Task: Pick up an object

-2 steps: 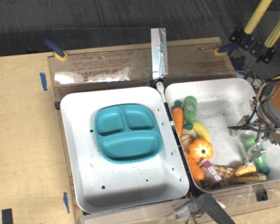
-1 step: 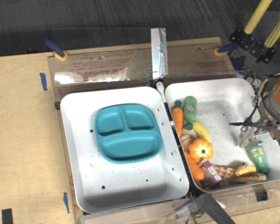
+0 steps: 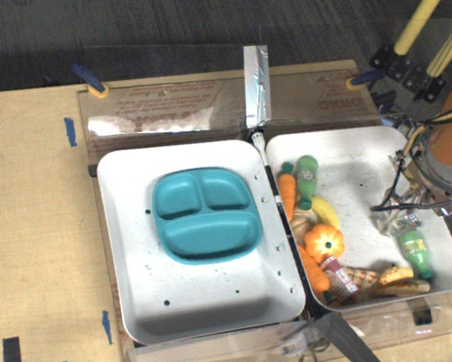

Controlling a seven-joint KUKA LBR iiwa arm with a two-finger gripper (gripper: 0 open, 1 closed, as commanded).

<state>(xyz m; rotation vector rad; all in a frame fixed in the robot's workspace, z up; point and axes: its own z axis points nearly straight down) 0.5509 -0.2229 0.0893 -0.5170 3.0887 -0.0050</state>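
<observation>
We see the gripper [image 3: 401, 211] low in the right white bin [image 3: 345, 162], at its right side, wrapped in cables. Can't tell whether it is released or clenched; nothing visibly held.

Nearest candidate: small green plastic bottle [image 3: 416, 250], lying just below the gripper toward the bin's front edge. We judge it light, rigid, smooth and likely to roll or slip; best taken across the middle of the body, perpendicular to its long axis.

Well to the gripper's left, along the bin's left wall, sits a clutter pile: orange toy carrot [image 3: 288, 193], second green bottle [image 3: 306, 171], yellow toy banana [image 3: 324, 211], round orange toy fruit [image 3: 325, 242]. All look like light hard plastic. The round fruit is probably the hardest to pinch, being wide and curved.

Front of the gripper and slightly left: tan bread-like piece [image 3: 397, 276] against the front wall, awkward to reach.

Far left of the gripper, the left white bin [image 3: 141, 291] holds a teal divided plastic plate [image 3: 207, 214]. It is flat, so we'd skip it.
</observation>
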